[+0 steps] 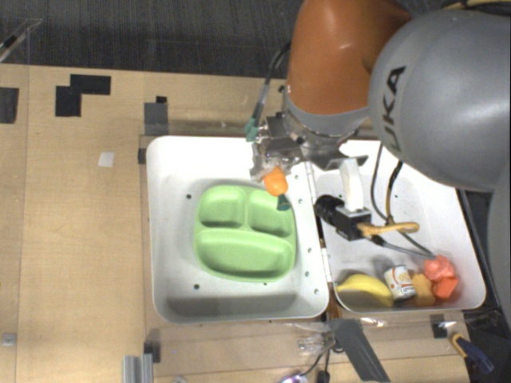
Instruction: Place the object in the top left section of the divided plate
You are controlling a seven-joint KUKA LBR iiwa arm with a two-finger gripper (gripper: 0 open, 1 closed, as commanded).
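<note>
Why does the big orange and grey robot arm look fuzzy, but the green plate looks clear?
In the camera view, the arm sits much closer to the lens, so it looks soft and huge; the green divided plate lies farther down, in sharper focus. Even overhead light, a soft shadow along the left bin's near wall, mild shine on its white rim.
</note>
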